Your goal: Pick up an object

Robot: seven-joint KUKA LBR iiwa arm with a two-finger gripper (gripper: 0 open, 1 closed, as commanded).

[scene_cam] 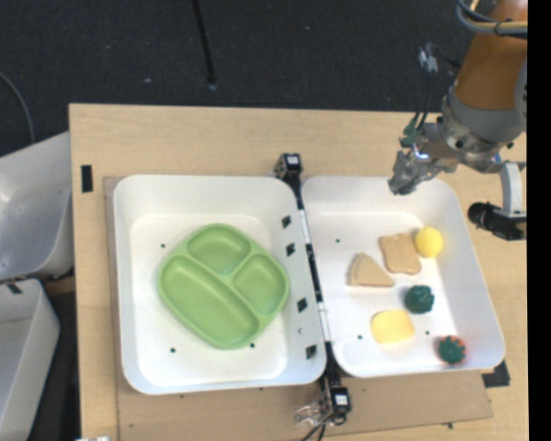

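Note:
The right bin (349,211) holds several small items: a tan toast slice (400,254), a tan wedge (370,272), a yellow ball (429,242), a yellow block (392,327), a dark green lump (419,299) and a green-and-red piece (452,349). My gripper (406,178) hangs above the bin's far edge, apart from all of them, with nothing seen between its fingers.
The left bin (138,211) holds a green divided plate (222,285). A black clip (288,165) sits at the far end of the seam between the bins. The orange-banded arm (489,72) comes in from the upper right.

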